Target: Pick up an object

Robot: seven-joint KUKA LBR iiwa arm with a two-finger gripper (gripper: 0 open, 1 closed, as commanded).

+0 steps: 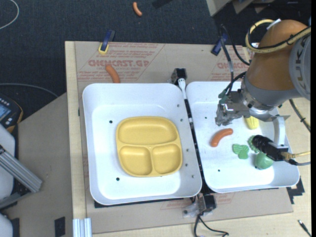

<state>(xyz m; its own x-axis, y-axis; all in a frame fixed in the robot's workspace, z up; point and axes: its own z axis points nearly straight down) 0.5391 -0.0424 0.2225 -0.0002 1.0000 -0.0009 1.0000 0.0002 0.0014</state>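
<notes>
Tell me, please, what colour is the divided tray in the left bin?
The divided tray is pale yellow, seen plainly in the camera view.
</notes>
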